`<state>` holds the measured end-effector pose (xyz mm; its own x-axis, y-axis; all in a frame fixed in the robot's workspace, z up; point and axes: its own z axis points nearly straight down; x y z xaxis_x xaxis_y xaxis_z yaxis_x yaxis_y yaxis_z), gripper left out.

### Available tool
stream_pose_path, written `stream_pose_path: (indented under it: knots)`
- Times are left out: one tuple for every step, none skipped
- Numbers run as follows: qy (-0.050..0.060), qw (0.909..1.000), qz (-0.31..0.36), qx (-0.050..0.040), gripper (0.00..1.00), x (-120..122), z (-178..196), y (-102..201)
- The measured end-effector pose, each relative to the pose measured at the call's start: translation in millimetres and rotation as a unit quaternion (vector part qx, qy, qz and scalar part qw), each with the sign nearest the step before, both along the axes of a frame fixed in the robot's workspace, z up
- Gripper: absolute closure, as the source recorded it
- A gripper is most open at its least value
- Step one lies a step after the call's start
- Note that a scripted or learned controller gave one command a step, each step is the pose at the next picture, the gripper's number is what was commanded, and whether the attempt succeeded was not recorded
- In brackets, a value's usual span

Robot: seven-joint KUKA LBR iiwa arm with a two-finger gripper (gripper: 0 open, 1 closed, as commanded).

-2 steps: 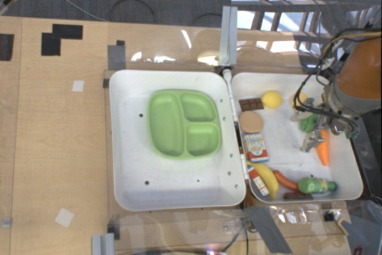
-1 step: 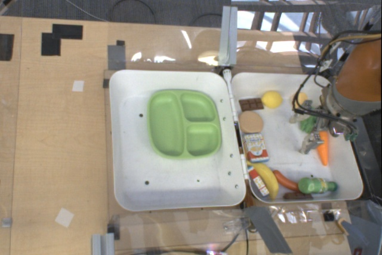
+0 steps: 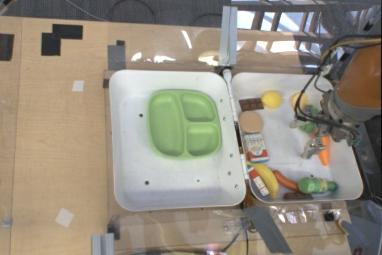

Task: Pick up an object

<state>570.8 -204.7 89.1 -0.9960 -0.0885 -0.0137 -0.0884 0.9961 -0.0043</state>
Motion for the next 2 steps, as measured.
stream_pose_path:
  knots:
    - [-0.009, 1.0000, 0.004, -0.0022, 1.00, 6, 16, 1]
    - [0.002, 0.9921, 0.125, -0.0006, 1.00, 9, 28, 12]
